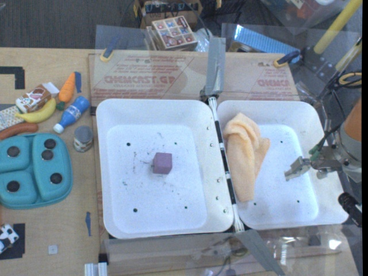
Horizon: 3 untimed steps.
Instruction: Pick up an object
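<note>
Purple block (162, 163): lies alone near the middle of the left bin (109, 125), well apart from the fingers, on the far side of the divider between the 2 bins. Floor around it speckled with small dark marks.

Cloth (244, 154): pale orange, crumpled, draped down the left part of the right bin (310, 117), close against the divider. It sits between the fingers and the block, apart from the fingers. Its folds hide the bin floor beneath.

Gripper (294, 171): over the right part of the right bin, reaching in from the right. Small and glinting; 1 pale tip points toward the cloth. Cannot tell whether the fingers are spread or pressed together; nothing visible between them. Much of the arm is cut off by the frame edge; an orange patch of it shows above the wrist.

Counter (46, 59): wooden. Far beyond the left bin from the fingers lies a cluster of toys: teal tray (31, 168), banana (35, 114), carrot (68, 87), blue-and-white bottle (71, 114), small grey can (83, 138). Other bits at the frame edge are cut off and hard to name.

A clear sheet along the near edge blurs what lies under it.
</note>
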Each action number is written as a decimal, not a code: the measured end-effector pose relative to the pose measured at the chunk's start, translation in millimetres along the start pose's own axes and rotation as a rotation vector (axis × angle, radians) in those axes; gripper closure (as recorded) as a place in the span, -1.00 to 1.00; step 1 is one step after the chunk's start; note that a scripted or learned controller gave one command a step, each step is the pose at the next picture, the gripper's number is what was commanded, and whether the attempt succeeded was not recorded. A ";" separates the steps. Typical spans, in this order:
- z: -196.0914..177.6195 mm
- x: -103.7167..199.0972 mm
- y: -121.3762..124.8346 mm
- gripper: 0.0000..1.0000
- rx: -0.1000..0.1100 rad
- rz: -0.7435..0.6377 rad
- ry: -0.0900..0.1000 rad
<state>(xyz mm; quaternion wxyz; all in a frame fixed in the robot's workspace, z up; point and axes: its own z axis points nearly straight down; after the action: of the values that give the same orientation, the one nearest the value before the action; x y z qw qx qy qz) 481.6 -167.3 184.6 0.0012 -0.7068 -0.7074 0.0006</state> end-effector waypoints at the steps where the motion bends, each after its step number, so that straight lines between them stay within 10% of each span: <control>1: 82.7 64.6 58.7 -1.00 0.000 -0.092 0.000; 3: 96.6 61.8 186.5 -1.00 -0.003 -0.329 -0.005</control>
<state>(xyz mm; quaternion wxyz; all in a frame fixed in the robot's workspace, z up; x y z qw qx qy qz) 667.7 -105.2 87.6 -0.0015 -0.5814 -0.8136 0.0013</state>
